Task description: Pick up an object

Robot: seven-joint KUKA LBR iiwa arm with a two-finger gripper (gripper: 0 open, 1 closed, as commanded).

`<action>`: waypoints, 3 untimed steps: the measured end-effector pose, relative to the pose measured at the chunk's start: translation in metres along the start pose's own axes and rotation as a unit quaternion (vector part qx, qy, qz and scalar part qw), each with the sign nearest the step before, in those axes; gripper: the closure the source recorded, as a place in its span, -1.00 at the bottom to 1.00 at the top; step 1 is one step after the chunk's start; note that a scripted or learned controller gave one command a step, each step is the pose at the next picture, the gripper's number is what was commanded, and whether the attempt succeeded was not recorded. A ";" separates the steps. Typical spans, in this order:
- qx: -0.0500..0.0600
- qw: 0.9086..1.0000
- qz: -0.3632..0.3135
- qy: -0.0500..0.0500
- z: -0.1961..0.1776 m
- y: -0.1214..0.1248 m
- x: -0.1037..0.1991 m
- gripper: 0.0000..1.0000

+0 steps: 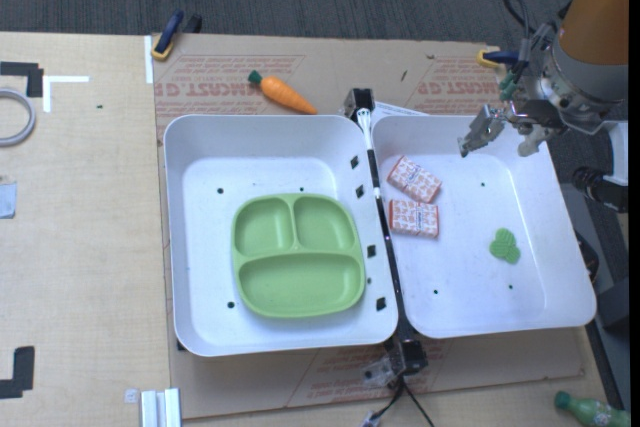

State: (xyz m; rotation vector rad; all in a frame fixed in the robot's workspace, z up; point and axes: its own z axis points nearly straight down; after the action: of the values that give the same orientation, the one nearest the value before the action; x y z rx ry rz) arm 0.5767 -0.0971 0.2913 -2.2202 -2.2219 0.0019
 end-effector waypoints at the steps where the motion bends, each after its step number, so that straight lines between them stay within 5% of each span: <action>1: 0.000 1.000 0.001 0.000 0.099 -0.010 0.056 -1.00; 2: -0.001 0.986 -0.168 0.000 0.099 0.011 0.072 -1.00; 3: -0.002 0.924 -0.382 -0.001 0.099 0.025 0.059 -1.00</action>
State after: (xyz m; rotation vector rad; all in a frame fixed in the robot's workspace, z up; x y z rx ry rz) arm 0.6016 -0.0383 0.1927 -1.2058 -2.9044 -0.0009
